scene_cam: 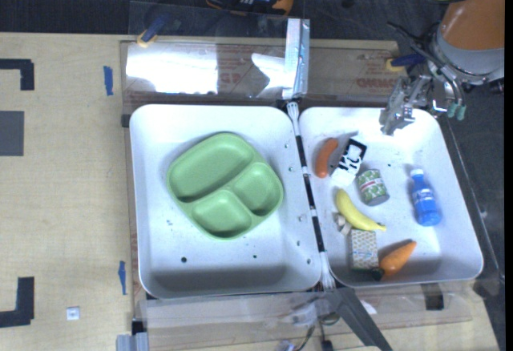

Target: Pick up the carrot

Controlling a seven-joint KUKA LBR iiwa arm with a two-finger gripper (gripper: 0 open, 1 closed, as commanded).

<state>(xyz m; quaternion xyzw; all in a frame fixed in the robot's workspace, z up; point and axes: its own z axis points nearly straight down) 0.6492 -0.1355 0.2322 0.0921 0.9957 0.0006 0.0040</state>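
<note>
The carrot is orange and tapered, with a dark stub at its lower left end. It lies near the front edge of the right bin, beside a small patterned box. My gripper hangs over the far right corner of that bin, well behind the carrot. It is open with nothing between its fingers.
The right bin also holds an orange-red sausage-shaped piece, a black and white card, a small can, a blue bottle and a banana. A green divided plate sits in the left bin.
</note>
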